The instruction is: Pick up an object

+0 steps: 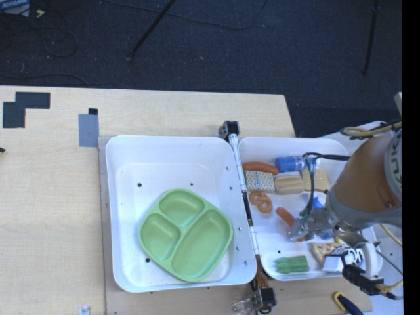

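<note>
Approach step, by my judgement: the gripper [303, 230] sits low in the right bin [269, 268], at 4 o'clock of the orange carrot [285, 216]; finger state cannot be told. Next move calls for a confirmed closure, then lift. Nearby: glossy pretzel [260, 201], ridged green piece [291, 264], moulded 3-section green plate [186, 234] in the left bin [131, 156]

A pale wooden bench [52, 215] fills the near left, with dark rectangular marks [26, 107] toward its far-left corner. Beyond it lies dark blue carpet [216, 51], crossed by black cables [59, 38] and tripod legs [157, 21].
</note>
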